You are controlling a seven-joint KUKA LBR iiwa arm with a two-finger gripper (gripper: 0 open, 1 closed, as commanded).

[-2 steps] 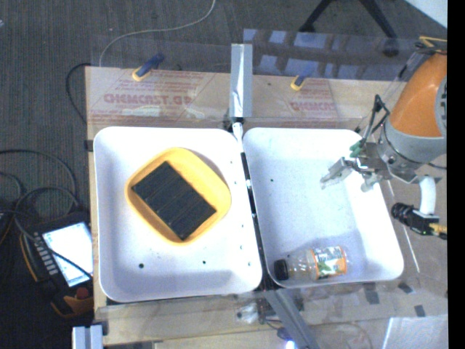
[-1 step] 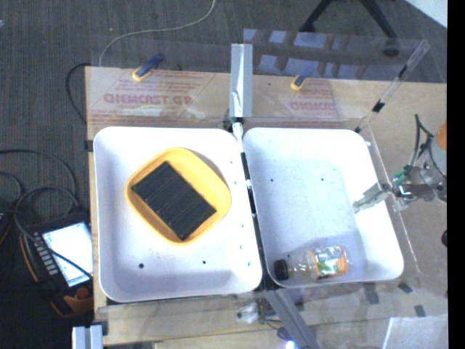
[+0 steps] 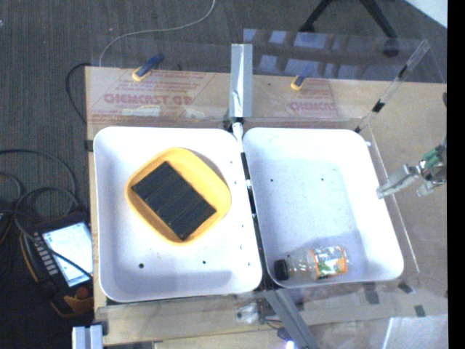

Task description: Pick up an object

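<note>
**binwatcher:** What's going to trip this pick up? The gripper (image 3: 425, 171) is just a small metal bit hanging outside the far-side wall of the right bin (image 3: 305, 133). It's too tiny and blurry to say how open it is, so I can't tell. I don't see anything in it.

**graspnerd:** Closest candidate is the bottle (image 3: 317, 262). It's lying on its side, well apart from the gripper, further into that same bin and down toward the front wall. My worry is that it's round and on its side, so if the gripper comes down off-centre it'll probably just roll or squirt out.

**binwatcher:** It's also tucked near the front corner of the bin, cap end almost at the wall. I'd guess there's not much room on that side, and the gripper could clip the rim on the way down.

**graspnerd:** Yep. Looks like clear plastic with an orange label too, so it's probably light and slippery. A loose pinch near the neck could let it tip out on the lift.

**binwatcher:** What about the other bin?

**graspnerd:** The yellow dish (image 3: 211, 173) with the dark pad (image 3: 174, 201) in it sits in the left bin (image 3: 116, 267), way beyond the bottle from the gripper. The dish looks wide and shallow, likely too broad to span. The pad lies flat inside it, so the gripper may close on nothing or drag the dish along.

**binwatcher:** So bottle it is. Go for mid-body, square across it.
</note>
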